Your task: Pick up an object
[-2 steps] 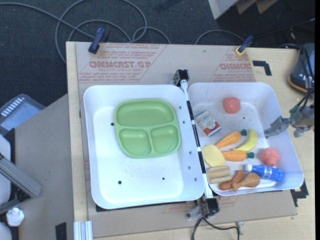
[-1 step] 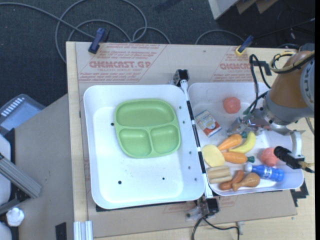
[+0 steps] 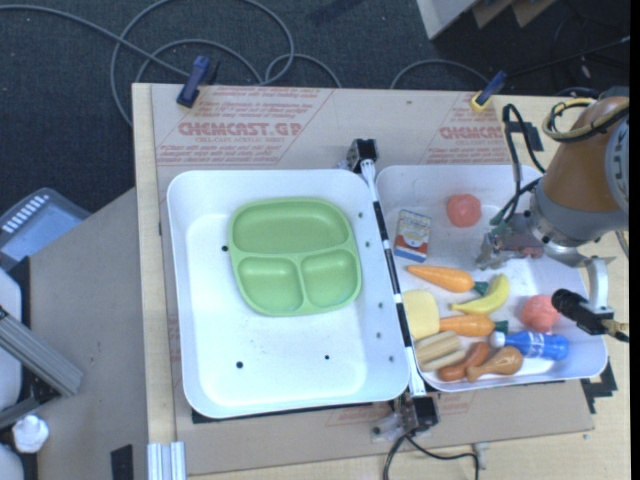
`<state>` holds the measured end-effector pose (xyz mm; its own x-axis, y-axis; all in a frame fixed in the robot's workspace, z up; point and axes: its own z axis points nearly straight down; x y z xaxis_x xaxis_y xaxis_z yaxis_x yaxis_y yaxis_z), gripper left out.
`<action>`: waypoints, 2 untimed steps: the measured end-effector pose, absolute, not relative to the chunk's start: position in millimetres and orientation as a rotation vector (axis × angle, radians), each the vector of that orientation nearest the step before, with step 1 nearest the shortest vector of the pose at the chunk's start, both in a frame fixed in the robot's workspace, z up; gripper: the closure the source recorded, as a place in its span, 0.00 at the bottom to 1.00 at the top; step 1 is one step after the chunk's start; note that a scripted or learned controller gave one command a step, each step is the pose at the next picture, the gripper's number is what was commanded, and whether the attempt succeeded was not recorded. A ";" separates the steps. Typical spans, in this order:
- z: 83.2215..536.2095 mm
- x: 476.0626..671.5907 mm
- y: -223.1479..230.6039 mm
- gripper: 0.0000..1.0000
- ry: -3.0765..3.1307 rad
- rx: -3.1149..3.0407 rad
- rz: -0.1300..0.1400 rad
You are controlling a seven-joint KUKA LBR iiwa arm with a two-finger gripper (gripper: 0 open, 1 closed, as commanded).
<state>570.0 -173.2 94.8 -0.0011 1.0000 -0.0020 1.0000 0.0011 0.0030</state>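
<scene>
1. The table [image 3: 300, 118] is a light board with red printing along its upper edge, carrying two shallow white bins side by side.
2. The left bin [image 3: 200, 298] sits in the centre of the frame and holds a green divided plate [image 3: 295, 256], which lies flat in its upper half.
3. The right bin [image 3: 420, 183] lies at centre right and holds a cluster of toy food.
4. In its upper part a pinkish-red ball [image 3: 463, 209] lies near the far wall, and a small carton [image 3: 412, 235] lies to the left of it.
5. Below these, an orange carrot [image 3: 440, 278] points left, with a yellow banana [image 3: 485, 298] just beside its right end.
6. Lower left in that bin lie a pale yellow block [image 3: 421, 314] and a bread-like piece [image 3: 438, 348]; a second carrot [image 3: 466, 325] lies between the block and the banana.
7. Along the bin's lower edge are a sausage [image 3: 470, 361], a brown drumstick-shaped piece [image 3: 497, 361] and a blue-and-white bottle [image 3: 533, 345] lying on its side.
8. A pink round fruit [image 3: 540, 311] sits at the bin's right side.
9. The arm [image 3: 590, 183] reaches in from the right edge of the frame, over the right bin.
10. The pincer [image 3: 497, 248] hangs just above the banana and right of the carrot's end; whether its tips are apart or together cannot be told, and nothing is seen between them.
</scene>
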 end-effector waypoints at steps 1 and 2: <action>94.6 570.0 -173.2 0.00 2.220 2.219 0.001; 83.4 637.3 -110.7 0.00 2.229 2.235 -0.015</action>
<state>637.3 -110.7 83.4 0.0024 1.0000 0.0037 0.9999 -0.0023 -0.0172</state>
